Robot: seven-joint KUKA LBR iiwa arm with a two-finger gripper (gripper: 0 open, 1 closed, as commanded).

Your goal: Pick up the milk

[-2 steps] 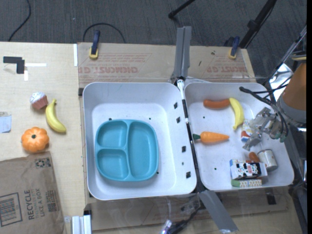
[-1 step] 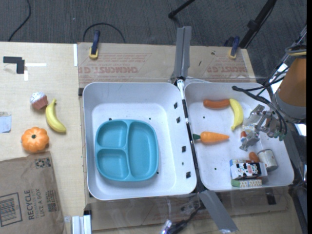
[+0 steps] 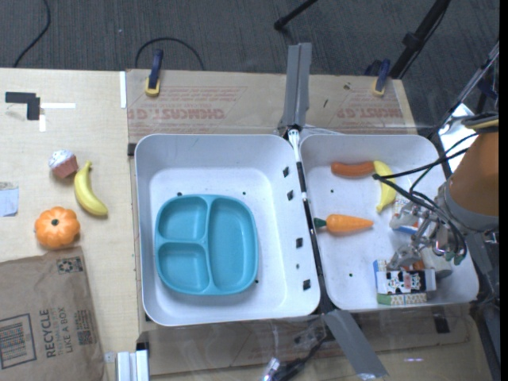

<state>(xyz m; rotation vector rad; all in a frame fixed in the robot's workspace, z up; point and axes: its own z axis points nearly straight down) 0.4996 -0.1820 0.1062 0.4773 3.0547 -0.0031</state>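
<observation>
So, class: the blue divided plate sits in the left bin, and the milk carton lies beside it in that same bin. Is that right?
Not quite. The blue divided plate does sit in the left bin, but the milk carton lies in the right bin, near its front right corner, with the tool just above it. The camera view shows this.

One camera looks down at a slant from above the bench (image 3: 48, 157), far enough off to take in both white bins (image 3: 147, 236) mid-frame, with dark floor along the frame's top.
</observation>
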